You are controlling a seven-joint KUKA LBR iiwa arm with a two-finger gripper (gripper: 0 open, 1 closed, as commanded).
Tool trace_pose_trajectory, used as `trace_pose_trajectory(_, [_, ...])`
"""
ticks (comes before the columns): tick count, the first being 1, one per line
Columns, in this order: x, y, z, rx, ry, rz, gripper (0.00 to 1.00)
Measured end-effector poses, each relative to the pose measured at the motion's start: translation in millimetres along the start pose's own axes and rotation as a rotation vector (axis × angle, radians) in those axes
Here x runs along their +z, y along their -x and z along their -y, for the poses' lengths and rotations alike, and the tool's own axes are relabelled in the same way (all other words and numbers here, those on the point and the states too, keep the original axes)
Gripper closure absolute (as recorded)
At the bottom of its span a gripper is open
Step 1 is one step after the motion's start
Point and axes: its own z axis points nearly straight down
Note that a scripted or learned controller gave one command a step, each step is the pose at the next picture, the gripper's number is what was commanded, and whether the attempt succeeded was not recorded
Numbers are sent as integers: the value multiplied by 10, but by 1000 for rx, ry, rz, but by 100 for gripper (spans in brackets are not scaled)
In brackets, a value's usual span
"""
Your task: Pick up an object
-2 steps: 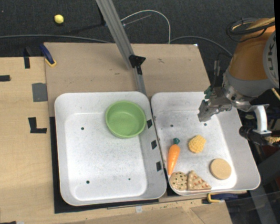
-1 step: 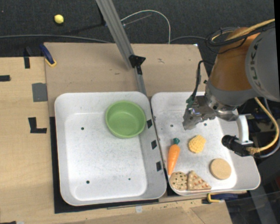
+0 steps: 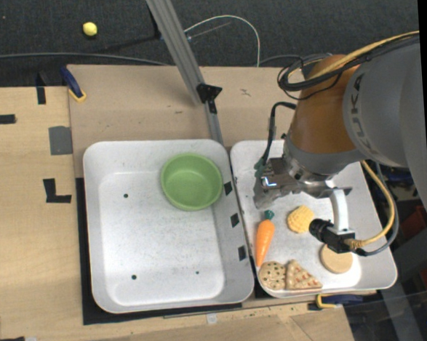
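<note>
Grey arm (image 3: 390, 95) over wooden bench (image 3: 28, 230) — dark floor (image 3: 43, 25) beyond.

You look down from above the bench at a slant, far enough back to take in both bins. The left bin (image 3: 101, 232) sits mid-frame, the arm (image 3: 341, 113) entering to its right.

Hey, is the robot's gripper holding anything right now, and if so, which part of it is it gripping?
It cannot be told. The gripper sits low in the right bin, just above the carrot, but nothing is visibly between its fingers.
</note>
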Motion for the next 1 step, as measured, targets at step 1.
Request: trace_pose_trajectory(1, [-43,-622,148,-2,0,0,100])
